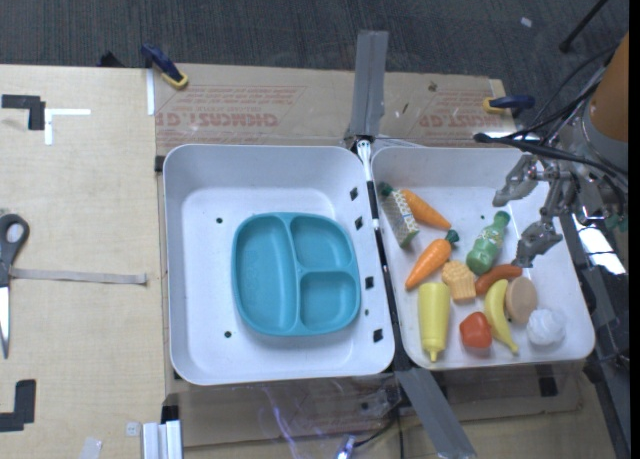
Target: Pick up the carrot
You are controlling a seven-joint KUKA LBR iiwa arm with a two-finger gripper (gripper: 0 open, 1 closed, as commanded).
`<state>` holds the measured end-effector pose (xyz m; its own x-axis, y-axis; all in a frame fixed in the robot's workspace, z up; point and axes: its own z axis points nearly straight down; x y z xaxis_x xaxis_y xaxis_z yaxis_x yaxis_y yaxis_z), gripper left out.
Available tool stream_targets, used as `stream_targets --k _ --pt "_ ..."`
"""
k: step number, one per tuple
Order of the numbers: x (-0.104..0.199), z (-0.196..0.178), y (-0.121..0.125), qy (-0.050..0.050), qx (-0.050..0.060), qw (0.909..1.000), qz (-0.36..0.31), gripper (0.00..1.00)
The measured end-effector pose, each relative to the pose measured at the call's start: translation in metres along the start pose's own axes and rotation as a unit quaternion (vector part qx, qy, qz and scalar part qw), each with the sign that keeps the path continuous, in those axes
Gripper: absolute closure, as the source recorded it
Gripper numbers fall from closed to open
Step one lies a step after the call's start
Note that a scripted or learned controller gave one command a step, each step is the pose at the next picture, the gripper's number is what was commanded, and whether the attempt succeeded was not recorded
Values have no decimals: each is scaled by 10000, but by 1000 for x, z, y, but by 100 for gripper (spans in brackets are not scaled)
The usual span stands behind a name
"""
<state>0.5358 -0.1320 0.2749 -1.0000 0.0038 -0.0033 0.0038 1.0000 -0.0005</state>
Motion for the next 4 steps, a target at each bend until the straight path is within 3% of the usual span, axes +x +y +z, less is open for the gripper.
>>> stream_targets --k 1,2,3,4 --pt "-37 178 36 0 1 9970 779 0" --pt "-39 168 37 -24 6 9971 764 100" --pt "-39 168 37 -26 5 9970 768 0" --pt "-20 182 38 -7 2 9838 1795 0"
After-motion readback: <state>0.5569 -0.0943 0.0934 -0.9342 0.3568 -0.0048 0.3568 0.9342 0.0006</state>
